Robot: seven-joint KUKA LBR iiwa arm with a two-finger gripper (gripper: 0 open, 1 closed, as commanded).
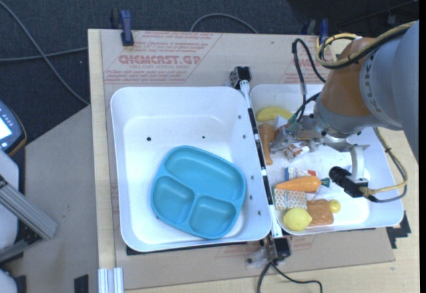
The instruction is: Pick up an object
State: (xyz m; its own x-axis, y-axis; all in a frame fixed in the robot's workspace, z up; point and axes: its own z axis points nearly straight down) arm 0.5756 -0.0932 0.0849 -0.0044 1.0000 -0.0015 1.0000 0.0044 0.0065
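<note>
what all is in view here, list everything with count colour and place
left bin: 1, white, left side of bench
divided plate: 1, blue, in left bin
right bin: 1, white, right side of bench
banana: 1, yellow, far left of right bin
carrot: 1, orange, near part of right bin
lemon: 1, yellow, near left corner of right bin
clamps: 2, blue, bench's far edge
arm: 1, grey with orange band, over right bin
gripper: 1, low in right bin

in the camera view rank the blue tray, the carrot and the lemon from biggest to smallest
1. Blue tray, by far the biggest.
2. Carrot.
3. Lemon, shorter than the carrot but rounder.
</note>
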